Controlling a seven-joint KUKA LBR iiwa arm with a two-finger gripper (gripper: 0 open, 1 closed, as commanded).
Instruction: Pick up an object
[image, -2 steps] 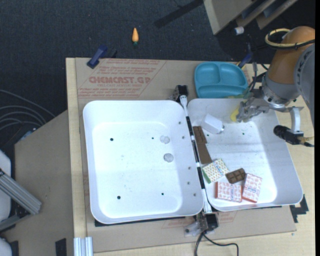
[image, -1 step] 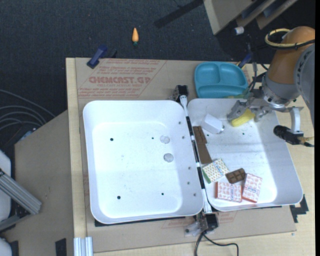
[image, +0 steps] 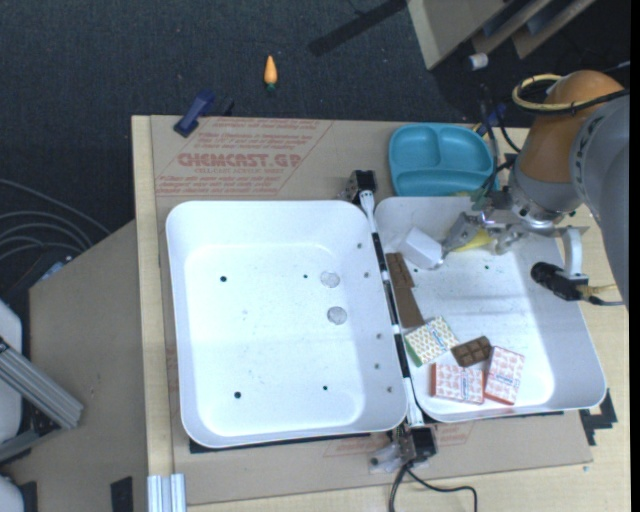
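Observation:
My gripper (image: 466, 233) hangs low over the far part of the right bin (image: 560, 350), under the arm's orange band. Just to its left a small white block (image: 422, 248) lies tilted near the bin's far left corner, close to the gripper but not visibly held. Along the left wall a long brown bar (image: 402, 290) lies lengthwise. Toward the near end there are a green-and-white patterned packet (image: 428, 340), a small brown piece (image: 470, 350) and two red-and-white packets (image: 458, 383) (image: 504, 375).
The left bin (image: 200, 250) holds two small pale discs (image: 330, 280) (image: 337, 316). A teal divided tray (image: 440, 158) sits on the bench behind the right bin. A blue item (image: 194, 113) and a small orange item (image: 270, 70) lie beyond the bench.

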